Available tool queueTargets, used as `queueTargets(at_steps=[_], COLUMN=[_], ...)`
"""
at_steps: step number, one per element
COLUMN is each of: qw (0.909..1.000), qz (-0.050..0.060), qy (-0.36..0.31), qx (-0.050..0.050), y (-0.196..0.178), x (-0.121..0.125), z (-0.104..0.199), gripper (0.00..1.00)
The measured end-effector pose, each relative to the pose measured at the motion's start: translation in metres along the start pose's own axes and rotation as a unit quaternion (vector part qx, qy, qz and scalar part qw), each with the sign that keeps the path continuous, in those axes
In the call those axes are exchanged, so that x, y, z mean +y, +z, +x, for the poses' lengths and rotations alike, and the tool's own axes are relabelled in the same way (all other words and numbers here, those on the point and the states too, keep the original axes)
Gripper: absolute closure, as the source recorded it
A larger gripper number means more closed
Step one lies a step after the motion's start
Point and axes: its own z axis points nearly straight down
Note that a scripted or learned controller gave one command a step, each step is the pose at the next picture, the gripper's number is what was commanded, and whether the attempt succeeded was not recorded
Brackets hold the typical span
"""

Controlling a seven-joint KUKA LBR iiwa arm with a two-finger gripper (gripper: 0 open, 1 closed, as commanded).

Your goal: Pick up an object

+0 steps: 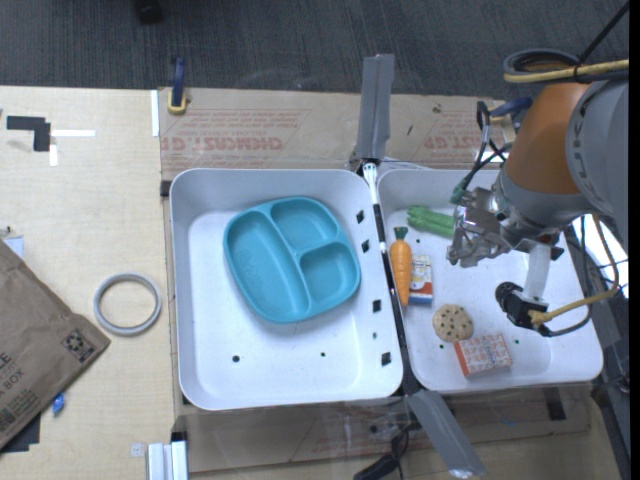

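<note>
A roll of tape point(127, 302) lies on the tabletop point(80, 218) left of the left bin point(190, 298), whose blue plate point(291, 258) leaves bare floor toward the near rim. In the right bin point(570, 363), a carrot point(401, 265) and small carton point(420, 279) hug the left wall, a green packet point(432, 220) behind, cookie point(453, 322) and red box point(484, 354) nearer. The gripper point(472, 240) hangs over open floor, the arm entering from the right; I cannot tell its grip

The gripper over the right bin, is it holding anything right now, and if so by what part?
Cannot be told: the gripper hovers near the green item, with nothing visible between its fingers.
</note>
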Motion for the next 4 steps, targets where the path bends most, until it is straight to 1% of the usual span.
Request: queueTargets(at_steps=[1,2,3,4], qw=[1.0000,0.9999,0.9949,0.9952], qz=[0.000,0.001,0.000,0.002], qy=[0.000,0.011,-0.100,-0.098], qx=[0.000,0.000,0.001,0.001], y=[0.000,0.059,0.101,0.093], x=[0.000,-0.030,-0.054,-0.053], z=[0.000,-0.053,-0.052,-0.054], gripper=[0.00,0.00,0.00,1.00])
